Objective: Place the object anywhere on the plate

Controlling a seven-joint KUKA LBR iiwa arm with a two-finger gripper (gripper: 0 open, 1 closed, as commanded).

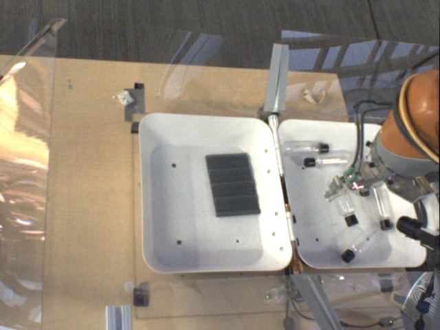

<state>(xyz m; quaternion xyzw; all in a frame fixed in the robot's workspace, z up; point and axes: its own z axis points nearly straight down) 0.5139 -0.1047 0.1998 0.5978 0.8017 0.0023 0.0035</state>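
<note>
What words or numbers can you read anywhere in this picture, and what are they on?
None. No words, numbers or signs can be read anywhere here.
The dark ridged plate in the left bin has plain grooves, no writing.
The clear tubes with black caps in the right bin carry no label that can be made out; they are too small to tell.
The robot arm shows no lettering.

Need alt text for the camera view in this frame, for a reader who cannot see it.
A grey and orange robot arm reaches from the right over the right bin, its tool low among several clear vials with black caps. The left bin holds a dark ribbed rectangular plate near its middle, with nothing on it.
</note>
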